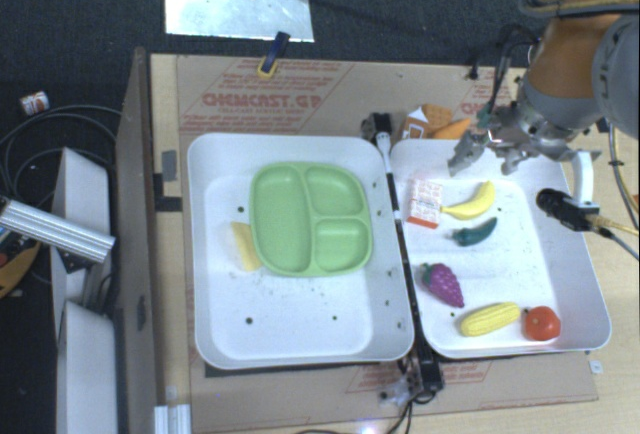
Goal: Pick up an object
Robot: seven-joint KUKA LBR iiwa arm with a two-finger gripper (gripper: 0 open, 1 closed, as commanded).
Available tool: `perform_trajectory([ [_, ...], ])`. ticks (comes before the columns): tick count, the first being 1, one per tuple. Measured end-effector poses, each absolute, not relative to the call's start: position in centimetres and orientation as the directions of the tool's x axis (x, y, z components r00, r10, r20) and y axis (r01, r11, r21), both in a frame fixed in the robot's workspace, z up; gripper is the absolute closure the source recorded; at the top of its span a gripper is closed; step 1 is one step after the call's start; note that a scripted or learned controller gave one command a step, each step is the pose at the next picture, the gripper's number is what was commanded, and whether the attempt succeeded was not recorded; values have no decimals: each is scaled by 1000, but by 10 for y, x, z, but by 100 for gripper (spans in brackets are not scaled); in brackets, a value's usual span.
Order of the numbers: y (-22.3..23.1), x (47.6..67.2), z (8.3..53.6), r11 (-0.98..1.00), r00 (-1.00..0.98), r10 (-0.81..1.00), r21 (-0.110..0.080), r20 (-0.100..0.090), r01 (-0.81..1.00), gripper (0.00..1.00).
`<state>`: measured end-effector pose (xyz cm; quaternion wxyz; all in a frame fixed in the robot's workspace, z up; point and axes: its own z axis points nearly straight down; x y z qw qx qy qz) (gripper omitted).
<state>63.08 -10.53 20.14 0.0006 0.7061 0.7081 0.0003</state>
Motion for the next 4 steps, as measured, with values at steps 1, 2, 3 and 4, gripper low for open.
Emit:
perform_trajectory([
  [1,-148,636,78,-2,2,1000,-2,-1,1000,0],
  [2,-137,611,84,0,0,1000,-1,0,1000,0],
  [3,-140,672,86,6,-6,1000,9,-2,1000,0],
  [4,-140,671,97,6,-6,1000,8,-2,1000,100],
])
